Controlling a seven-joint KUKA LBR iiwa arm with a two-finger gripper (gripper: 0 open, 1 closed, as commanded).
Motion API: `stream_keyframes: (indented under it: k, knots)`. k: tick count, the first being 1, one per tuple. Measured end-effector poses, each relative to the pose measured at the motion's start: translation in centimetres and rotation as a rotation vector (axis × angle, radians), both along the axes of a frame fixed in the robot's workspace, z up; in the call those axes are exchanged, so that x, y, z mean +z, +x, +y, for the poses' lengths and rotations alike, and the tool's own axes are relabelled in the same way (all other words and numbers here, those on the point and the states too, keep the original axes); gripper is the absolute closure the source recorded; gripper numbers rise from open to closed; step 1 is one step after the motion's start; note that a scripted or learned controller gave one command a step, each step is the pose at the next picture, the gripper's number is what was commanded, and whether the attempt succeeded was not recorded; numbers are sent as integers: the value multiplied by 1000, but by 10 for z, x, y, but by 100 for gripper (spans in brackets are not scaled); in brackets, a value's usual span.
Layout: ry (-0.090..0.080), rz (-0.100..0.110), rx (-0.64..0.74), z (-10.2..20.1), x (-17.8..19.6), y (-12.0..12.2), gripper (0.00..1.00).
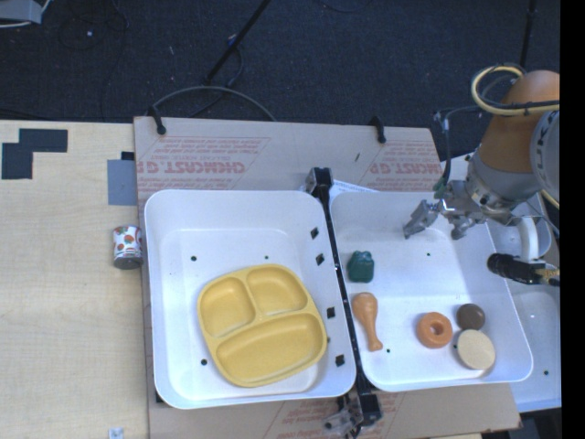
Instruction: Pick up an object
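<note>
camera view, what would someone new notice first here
Probably the yellow divided tray, lying alone in the left bin. Next, the small cluster in the right bin: a green object near the divider, a drumstick-shaped toy below it, and a donut beside a brown round piece and a cream round piece. The claw hangs above that bin's far end, away from all of them.

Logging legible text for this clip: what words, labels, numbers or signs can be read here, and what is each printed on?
"CHEMCRAFT"-like red lettering, seen reversed and too blurred to spell for certain: on the flat brown cardboard sheet behind the left white bin.
A second red print on the same cardboard near the right white bin: too blurred to read.
Small can with a red-patterned label: no legible words.
</note>
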State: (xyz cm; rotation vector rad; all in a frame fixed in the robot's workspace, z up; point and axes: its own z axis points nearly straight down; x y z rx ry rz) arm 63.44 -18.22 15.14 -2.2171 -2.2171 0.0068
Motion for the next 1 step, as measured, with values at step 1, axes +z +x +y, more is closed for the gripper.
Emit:
stream_keyframes:
  k: [1]
  knots:
    - [0, -1, 0, 1, -44, -4, 0]
